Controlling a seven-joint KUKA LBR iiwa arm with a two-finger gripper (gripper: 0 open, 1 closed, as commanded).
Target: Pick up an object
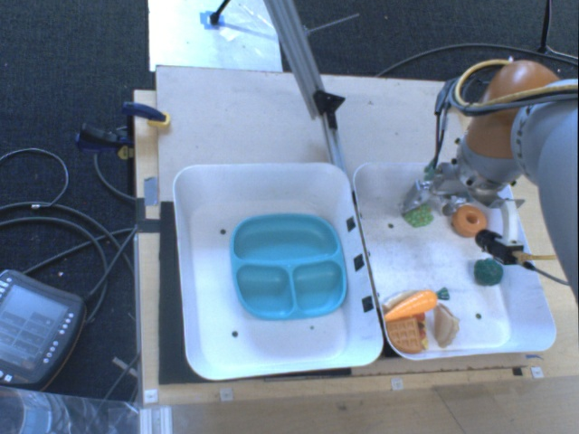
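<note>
- While the arm leans in from the right over the right bin, I see the tool low at that bin's back part, right above a small green broccoli-like toy.
- From this slanted view I cannot tell the tool's state, nor whether the green toy is in its grip or just lying under it.
- The other candidates all lie in the same bin: an orange doughnut just beside the tool, a dark teal toy near the right wall, and at the front edge a carrot, a waffle and a tan piece huddled together and touching.
- The left bin carries a blue divided plate, well apart from the action.
- My worry: the green toy is small and lumpy, so I judge it could squirt sideways or roll if the tool comes down off-centre.
- The doughnut sits close enough that a wide approach might nudge it or pinch it along with the green toy.
- A black cable end trails from the arm over the bin beside the teal toy; on a lift or swing it could drag that toy or snag.
- The bin's back wall is near, so a tilted descent may scrape it.
</note>
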